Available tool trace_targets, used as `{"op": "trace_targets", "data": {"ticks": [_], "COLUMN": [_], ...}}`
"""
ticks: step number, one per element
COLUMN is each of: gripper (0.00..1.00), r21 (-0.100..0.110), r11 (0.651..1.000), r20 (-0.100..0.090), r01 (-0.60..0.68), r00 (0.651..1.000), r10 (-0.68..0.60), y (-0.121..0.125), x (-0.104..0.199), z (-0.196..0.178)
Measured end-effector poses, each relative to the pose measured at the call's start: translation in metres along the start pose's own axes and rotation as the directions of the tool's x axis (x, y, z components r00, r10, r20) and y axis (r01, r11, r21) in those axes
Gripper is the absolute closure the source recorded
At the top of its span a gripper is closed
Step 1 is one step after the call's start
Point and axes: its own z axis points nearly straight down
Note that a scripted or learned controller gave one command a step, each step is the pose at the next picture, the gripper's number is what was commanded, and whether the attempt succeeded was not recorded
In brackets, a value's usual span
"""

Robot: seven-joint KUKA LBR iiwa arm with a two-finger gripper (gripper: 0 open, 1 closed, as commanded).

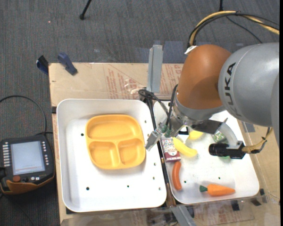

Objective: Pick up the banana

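1. My gripper (155, 138) hangs over the seam where the two bins meet, at the right rim of the left bin (75, 192). From this view I cannot tell whether my jaws are released or clenched. Nothing is seen between them.
2. The banana (185, 149) lies flat in the right bin (238, 173), in its left half, slanting from upper left to lower right. It is a little to the right of my gripper and apart from it.
3. A small dark-red carton (169, 149) stands between my gripper and the banana, and appears to touch the banana's left end.
4. A small yellow piece (195, 134) lies just behind the banana, partly covered by my wrist, so I cannot say what it is.
5. My own arm, grey with the orange band, overhangs the rear of the right bin and hides the floor beneath it.
6. Also in the right bin, a red sausage-shaped item (177, 175) lies just in front of the carton near the left wall. A carrot (218, 189) lies near the front wall, well apart from the banana.
7. In the left bin, a yellow tray (115, 140) with three compartments lies flat, its right edge near my gripper.
8. Both bins sit side by side on the cardboard-topped bench (94, 79).
9. Off the bench, a teach pendant (23, 166) lies on the floor to the left.
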Motion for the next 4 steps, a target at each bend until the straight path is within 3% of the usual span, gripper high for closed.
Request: {"op": "trace_targets", "data": {"ticks": [1,2,3,4], "gripper": [0.0,0.0,0.0,0.0], "r21": [0.0,-0.001,0.0,-0.001], "r11": [0.992,0.963,0.94,0.955], "r20": [-0.001,-0.001,-0.001,0.001], "r01": [-0.129,-0.27,-0.34,-0.297], "r00": [0.992,0.963,0.94,0.955], "r10": [0.129,0.27,0.34,0.297], "y": [-0.045,-0.032,0.011,0.003], "x": [-0.071,-0.097,-0.062,-0.063], "z": [0.031,0.03,0.03,0.008]}}
